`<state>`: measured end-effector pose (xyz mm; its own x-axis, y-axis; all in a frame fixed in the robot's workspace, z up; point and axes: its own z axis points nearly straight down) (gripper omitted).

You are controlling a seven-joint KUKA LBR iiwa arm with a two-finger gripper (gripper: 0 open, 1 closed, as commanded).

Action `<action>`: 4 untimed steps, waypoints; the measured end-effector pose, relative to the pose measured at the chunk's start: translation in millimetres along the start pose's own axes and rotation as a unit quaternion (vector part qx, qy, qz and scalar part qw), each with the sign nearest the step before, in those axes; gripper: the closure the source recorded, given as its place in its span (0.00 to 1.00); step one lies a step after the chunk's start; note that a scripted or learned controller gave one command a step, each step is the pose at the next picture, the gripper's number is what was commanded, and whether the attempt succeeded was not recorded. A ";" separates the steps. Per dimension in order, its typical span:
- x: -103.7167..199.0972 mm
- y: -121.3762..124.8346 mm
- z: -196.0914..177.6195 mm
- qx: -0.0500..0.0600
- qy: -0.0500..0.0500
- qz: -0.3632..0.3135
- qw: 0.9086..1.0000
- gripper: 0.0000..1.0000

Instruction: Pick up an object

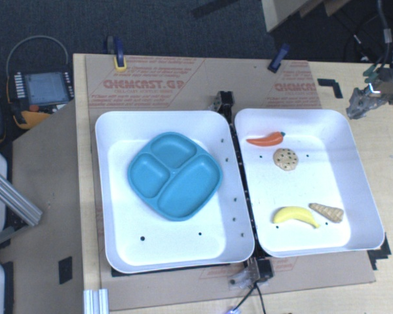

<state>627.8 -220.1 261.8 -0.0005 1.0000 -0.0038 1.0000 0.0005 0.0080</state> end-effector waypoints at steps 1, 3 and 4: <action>-0.3 1.3 -30.1 0.001 0.000 0.000 1.000 1.00; 94.5 9.7 -3.9 0.005 0.003 -0.002 1.000 1.00; 145.4 6.7 -6.3 0.005 0.003 -0.002 1.000 1.00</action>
